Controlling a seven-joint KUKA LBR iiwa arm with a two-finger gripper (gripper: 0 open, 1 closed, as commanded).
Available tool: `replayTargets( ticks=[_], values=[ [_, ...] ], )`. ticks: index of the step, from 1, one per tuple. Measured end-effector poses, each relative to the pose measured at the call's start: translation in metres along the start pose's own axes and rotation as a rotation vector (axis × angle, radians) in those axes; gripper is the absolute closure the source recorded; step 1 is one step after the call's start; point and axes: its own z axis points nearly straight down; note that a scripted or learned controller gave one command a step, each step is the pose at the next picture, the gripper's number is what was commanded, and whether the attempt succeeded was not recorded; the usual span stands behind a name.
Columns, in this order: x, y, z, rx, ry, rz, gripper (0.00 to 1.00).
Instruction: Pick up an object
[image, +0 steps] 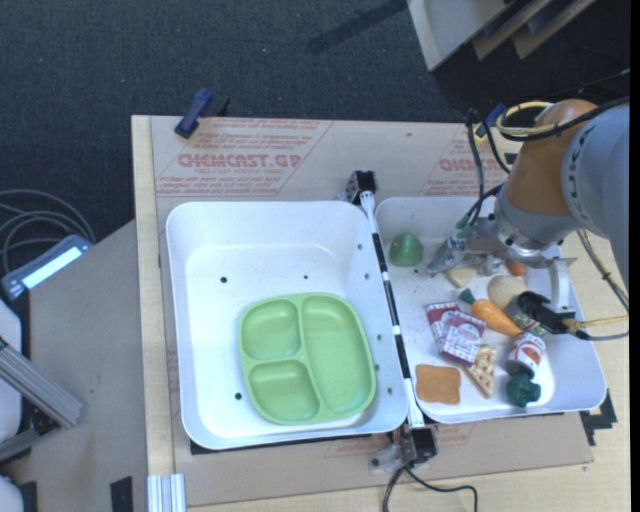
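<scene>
Two shallow white bins sat side by side on the bench. The left bin (200, 240) held a green divided tray (305, 355) with three compartments, lying flat toward the near side of the bin, its sections bare. The right bin (590, 385) carried the clutter: a small green ball (405, 249) near its far left corner, a carrot (493, 315) at the middle, a red-and-white packet (456, 333) just left of the carrot, a brown toast slice (438, 384) at the near edge, a wedge of holed cheese (484, 370) beside the toast, a small red-labelled jar (529, 350) and a dark green piece (521, 391) in the near right corner. A pale rounded item (506, 291) lay just past the carrot; what it was could not be told.

The gripper (462, 252) hung low over the far part of the right bin, between the green ball and the pale item, with the grey arm (590, 170) and its orange band crossing in above from the right. Its fingers seemed to rest among small pieces there, but whether they were spread or pressed together could not be told at this angle, and nothing was plainly seen between them.

A blue clip (194, 113) lay on the board (250, 155) beyond the left bin.
</scene>
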Motion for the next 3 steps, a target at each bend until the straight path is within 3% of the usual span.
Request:
replayTargets(
  ticks=[1,2,3],
  values=[
    [-0.028,-0.016,0.0,0.003,0.0,0.001,0.0],
    [0.004,-0.082,0.001,0.003,0.001,0.001,0.0],
    [0.004,-0.081,-0.01,0.0,0.0,0.002,1.0]
  ],
)
